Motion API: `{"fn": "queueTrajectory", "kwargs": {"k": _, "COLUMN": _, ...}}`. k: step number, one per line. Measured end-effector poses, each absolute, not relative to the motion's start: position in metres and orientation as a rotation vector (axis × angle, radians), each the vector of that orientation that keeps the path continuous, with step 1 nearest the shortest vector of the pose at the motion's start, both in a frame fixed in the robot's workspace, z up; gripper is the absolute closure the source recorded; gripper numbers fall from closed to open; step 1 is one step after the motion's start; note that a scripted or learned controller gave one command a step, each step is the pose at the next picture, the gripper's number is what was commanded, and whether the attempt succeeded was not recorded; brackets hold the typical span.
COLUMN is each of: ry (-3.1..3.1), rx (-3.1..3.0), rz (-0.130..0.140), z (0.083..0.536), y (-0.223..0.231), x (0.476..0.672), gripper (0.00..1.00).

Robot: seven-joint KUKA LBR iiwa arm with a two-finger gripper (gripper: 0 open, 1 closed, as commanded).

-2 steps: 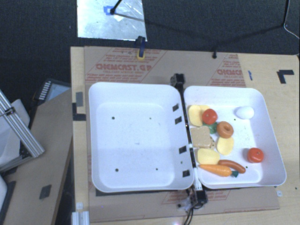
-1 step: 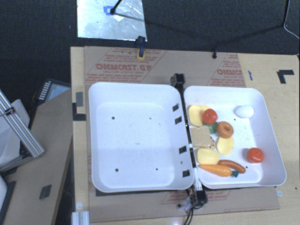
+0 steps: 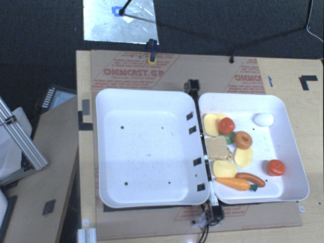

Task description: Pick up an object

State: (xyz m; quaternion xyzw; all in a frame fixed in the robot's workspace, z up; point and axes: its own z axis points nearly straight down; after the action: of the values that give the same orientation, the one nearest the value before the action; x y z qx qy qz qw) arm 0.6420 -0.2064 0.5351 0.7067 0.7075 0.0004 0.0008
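Several toy foods (image 3: 238, 151) crowding right bin (image 3: 288, 135)

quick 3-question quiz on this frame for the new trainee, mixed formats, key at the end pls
1. True or false: the toy food lies in the right bin, not the left bin.
2. Multiple choice: what lies nearest the right bin's front edge? A) the white egg B) the carrot C) the donut
3. Fill in: two round red tomatoes are in view, one beside the yellow pieces near the divider, the other near the bin's ____ side.

Key
1. True.
2. B. The carrot lies along the front, with the sausage just behind it.
3. Right.
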Motion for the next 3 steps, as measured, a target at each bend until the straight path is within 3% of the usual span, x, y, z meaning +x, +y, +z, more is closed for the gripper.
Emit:
{"fn": "queueTrajectory", "kwargs": {"k": 1, "ry": 2.222, "rx": 2.213, "rz": 0.002, "z": 0.536, "y": -0.206, "x": 0.661, "gripper": 1.0}}
{"fn": "queueTrajectory", "kwargs": {"k": 2, "ry": 2.221, "rx": 2.218, "rz": 0.001, "z": 0.535, "y": -0.206, "x": 0.653, "gripper": 1.0}}
{"fn": "queueTrajectory", "kwargs": {"k": 3, "ry": 2.223, "rx": 2.212, "rz": 0.001, "z": 0.536, "y": -0.206, "x": 0.669, "gripper": 1.0}}
